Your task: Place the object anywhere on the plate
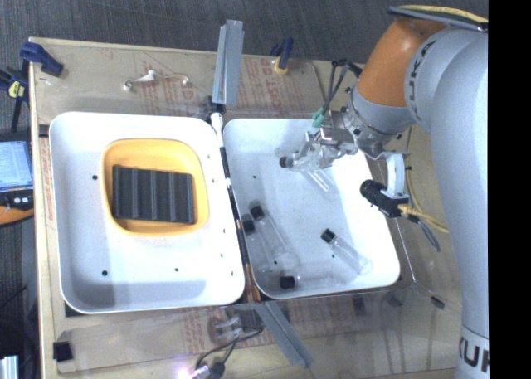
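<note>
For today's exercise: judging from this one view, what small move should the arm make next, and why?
Probably lower the tool slightly onto a clear vial in the right bin. The vials lie there loose, and the yellow plate in the left bin holds only a dark rack.

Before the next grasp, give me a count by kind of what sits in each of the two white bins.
Yellow plate with a dark ribbed insert, left bin: 1
Clear tubes with black caps, right bin: 3, namely one near the gripper, one by the left wall, one lower right
Loose black cap, right bin: 1
Total: 5
</note>
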`<state>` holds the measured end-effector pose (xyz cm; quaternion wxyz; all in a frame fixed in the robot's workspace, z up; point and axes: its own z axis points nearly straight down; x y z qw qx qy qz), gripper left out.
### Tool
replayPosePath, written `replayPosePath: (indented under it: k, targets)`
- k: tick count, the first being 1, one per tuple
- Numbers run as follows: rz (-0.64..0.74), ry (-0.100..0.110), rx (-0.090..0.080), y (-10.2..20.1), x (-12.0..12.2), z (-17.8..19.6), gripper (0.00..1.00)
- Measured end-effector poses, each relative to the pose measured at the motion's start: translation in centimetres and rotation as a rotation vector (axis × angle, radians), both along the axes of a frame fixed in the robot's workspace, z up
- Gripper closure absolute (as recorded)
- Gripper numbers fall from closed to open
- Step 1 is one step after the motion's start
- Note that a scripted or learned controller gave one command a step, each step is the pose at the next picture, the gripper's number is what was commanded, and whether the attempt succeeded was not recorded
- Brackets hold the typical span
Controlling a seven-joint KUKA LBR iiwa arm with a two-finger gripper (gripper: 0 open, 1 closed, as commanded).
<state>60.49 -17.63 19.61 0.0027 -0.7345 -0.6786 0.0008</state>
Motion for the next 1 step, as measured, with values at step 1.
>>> replayPosePath:
  k: [1]
  targets:
    - [0.059,-0.002,-0.001,8.27,3.70,2.79,1.00]
